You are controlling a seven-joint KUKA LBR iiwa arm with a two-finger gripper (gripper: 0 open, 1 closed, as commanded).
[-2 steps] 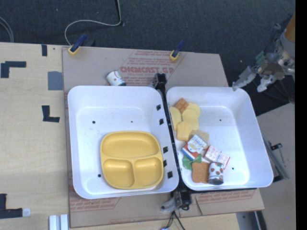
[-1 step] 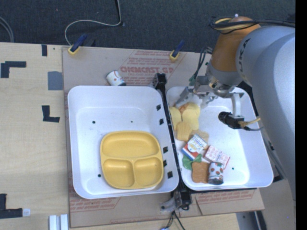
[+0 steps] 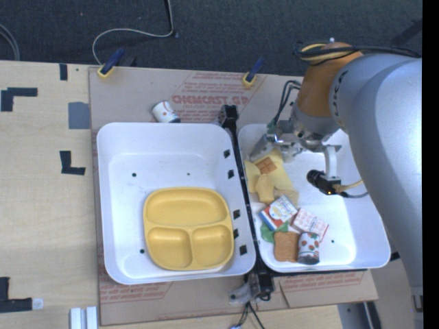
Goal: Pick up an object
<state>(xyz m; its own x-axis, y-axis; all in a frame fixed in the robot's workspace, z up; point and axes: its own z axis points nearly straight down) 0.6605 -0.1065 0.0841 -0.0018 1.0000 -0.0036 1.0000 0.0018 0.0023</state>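
Note:
The right bin (image 3: 363, 218) holds a heap of small toy items. Among them are a pale yellow soft piece (image 3: 274, 182), a tan waffle-like piece (image 3: 267, 163), a white carton with red and green print (image 3: 277, 212), a pink-and-white packet (image 3: 309, 222), a brown cookie-like piece (image 3: 286, 246) and a small can (image 3: 309, 247). My gripper (image 3: 277, 144) hangs low over the bin's far left part, just above the tan piece and the yellow piece. The orange-banded wrist (image 3: 317, 91) rises behind it.
In the left bin (image 3: 120, 163) lies a yellow divided plate (image 3: 188, 227). A white cup (image 3: 164, 112) lies on the cardboard behind the left bin. A black divider (image 3: 237, 177) runs between the bins. The grey arm (image 3: 391, 136) covers the right bin's right side.

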